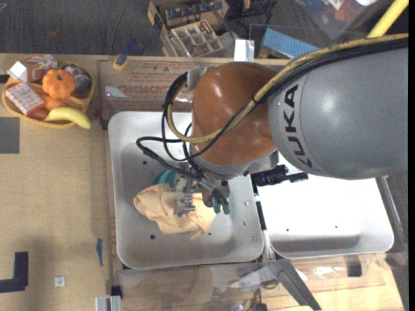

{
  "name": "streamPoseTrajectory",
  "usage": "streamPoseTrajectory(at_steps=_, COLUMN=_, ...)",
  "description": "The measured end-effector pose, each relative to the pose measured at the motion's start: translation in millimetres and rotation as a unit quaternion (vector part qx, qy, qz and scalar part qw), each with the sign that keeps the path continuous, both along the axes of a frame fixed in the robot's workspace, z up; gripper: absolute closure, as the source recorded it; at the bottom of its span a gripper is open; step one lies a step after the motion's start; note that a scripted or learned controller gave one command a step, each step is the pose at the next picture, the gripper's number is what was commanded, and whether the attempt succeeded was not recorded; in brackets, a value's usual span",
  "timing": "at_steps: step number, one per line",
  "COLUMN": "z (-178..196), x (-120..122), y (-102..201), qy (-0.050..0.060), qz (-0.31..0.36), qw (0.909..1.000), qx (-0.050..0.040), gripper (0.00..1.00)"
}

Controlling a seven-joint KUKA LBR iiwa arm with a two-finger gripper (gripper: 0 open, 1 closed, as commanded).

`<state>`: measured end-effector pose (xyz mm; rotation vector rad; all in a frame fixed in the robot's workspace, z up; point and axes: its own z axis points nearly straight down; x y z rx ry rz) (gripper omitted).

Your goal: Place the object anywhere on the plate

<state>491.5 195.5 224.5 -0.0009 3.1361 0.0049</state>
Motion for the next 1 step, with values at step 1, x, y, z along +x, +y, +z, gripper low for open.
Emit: streamPoseTrajectory(at_steps=1, z=0.4, x=0.2, y=-0.1, qy=0.000, qz=0.000, qw=1.0000, qx=0.0002, gripper=0.00)
